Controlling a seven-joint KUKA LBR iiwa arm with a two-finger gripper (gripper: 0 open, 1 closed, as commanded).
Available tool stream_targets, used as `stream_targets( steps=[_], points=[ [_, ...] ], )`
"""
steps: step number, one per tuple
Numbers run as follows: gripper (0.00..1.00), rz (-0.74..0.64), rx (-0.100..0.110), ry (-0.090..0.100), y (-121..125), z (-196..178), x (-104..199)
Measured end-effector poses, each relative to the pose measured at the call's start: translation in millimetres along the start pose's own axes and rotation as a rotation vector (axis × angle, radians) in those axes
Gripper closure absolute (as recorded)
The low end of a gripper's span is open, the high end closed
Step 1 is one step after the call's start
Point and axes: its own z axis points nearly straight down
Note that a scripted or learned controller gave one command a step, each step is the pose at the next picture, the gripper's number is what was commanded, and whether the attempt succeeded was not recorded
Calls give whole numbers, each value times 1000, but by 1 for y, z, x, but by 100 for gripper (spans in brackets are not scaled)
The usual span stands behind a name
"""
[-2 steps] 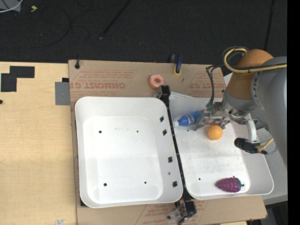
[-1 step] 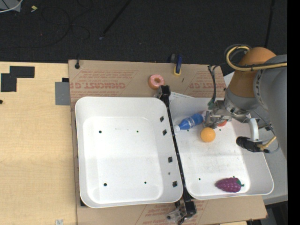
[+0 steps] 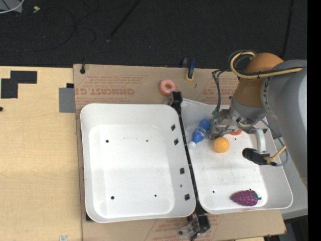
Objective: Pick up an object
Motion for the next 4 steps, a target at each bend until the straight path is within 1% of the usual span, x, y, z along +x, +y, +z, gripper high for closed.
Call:
stream_targets(
  steps=[1,2,3,4],
  points=[
    [100,1,-9,-2,2,-20,-15],
    [100,-1,-7,-1,1,0,12],
    [100,-3,-14,-1,-39,-67,51],
    [0,0,-10,-1,-39,-63,50]
  ],
)
